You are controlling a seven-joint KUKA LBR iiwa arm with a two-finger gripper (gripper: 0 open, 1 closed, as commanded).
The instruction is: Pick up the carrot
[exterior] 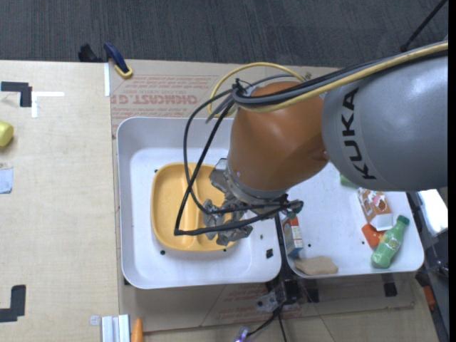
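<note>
Two white bins sit side by side on the tabletop (57, 212), and the arm (385, 120) reaches from the right so that its orange wrist band (274, 137) hangs over the left bin (135, 191). The gripper (226, 226) is low over a yellow dish (167, 209) lying in that bin; whether the fingers are spread or pressed together cannot be told, as cables and the wrist crowd that spot, and nothing can be seen between them.

The carrot (370, 235) appears to be the small orange piece in the right bin (335, 191), just beside a green bottle (390, 242) and below a printed packet (375, 205), well apart from the gripper. By that reading the step in hand is an approach, aimed at the wrong bin. The next move would call for lifting clear, crossing the shared bin wall, and coming down on the carrot without nudging the bottle.

The tabletop is pale wood, with printed cardboard (164, 97) under the bins and dark carpet (214, 13) beyond.
</note>
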